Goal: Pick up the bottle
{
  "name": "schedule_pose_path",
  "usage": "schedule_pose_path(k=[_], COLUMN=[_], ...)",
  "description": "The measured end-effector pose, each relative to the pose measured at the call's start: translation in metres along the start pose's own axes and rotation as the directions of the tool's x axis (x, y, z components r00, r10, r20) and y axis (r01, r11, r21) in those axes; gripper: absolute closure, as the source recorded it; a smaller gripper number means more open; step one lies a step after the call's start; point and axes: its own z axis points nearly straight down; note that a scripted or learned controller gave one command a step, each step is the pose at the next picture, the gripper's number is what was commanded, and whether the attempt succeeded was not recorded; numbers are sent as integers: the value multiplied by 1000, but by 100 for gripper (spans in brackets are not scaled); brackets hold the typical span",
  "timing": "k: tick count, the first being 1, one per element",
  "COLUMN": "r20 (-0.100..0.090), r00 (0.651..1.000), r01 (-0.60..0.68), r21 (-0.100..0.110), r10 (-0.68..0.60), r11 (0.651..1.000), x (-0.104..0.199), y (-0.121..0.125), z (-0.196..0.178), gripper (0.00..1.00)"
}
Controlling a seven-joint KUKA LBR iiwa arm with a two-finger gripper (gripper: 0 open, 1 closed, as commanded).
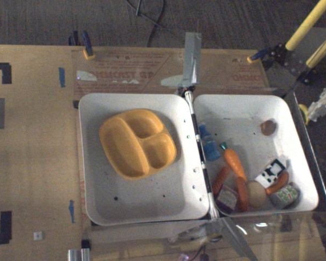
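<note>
Bottle (208, 144) lies against right bin's (244, 105) left wall.

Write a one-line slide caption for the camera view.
Yellow divided plate in the left bin; blue bottle along the right bin's left wall above carrot and clutter.

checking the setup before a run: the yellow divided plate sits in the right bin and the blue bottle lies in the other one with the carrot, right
Not quite. The camera view shows the yellow divided plate in the left bin, not the right one. The blue bottle lies in the right bin, against its left wall, with the carrot just beside it.
</note>
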Motion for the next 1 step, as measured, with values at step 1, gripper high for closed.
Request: schedule_pose_path(k=[1], r20=[-6], r00=[952], r01=[-305], r21=[4], r10=[305], r11=[952], x=[59], y=[-43], z=[10], gripper=[100])
